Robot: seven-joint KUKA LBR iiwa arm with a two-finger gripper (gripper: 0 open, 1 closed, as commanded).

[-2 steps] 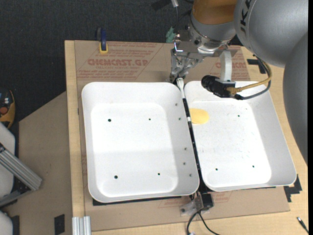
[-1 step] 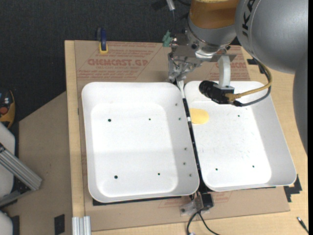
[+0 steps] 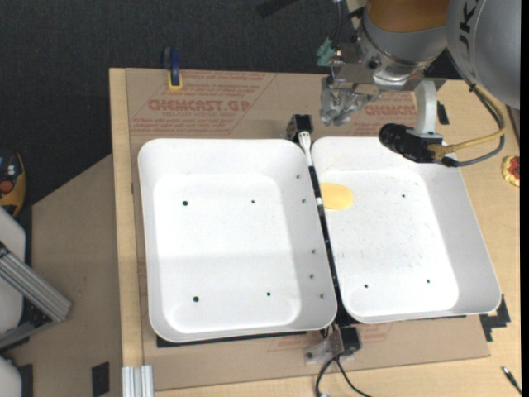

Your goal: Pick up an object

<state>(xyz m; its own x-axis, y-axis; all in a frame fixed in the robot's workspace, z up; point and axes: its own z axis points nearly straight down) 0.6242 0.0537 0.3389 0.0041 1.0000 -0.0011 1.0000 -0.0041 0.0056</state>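
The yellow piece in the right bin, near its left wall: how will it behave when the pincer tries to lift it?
The yellow piece looks flat and low, so it probably will not roll or tip. Being so thin, it may be hard to grip and could slide on the smooth floor of the right bin. It seems small and likely light. Stiffness cannot be judged.

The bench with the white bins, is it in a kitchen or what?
Probably a robot lab, not a kitchen. A grey arm with a tool hangs over two bins clamped to a board, with cables around.
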